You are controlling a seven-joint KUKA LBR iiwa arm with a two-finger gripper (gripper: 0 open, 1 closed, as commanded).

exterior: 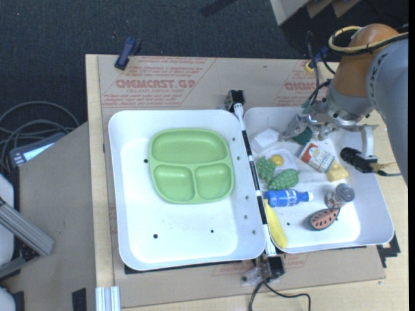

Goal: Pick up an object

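A: Where's the claw point(305, 126)?
B: Over the right bin point(373, 199); its grip I can't tell.
A: Objects?
B: Carton point(317, 156) just below it, blue bottle point(287, 198) further below.

Grey arm point(373, 57) enters from right, wrist bent down, end effector point(310, 125) low.
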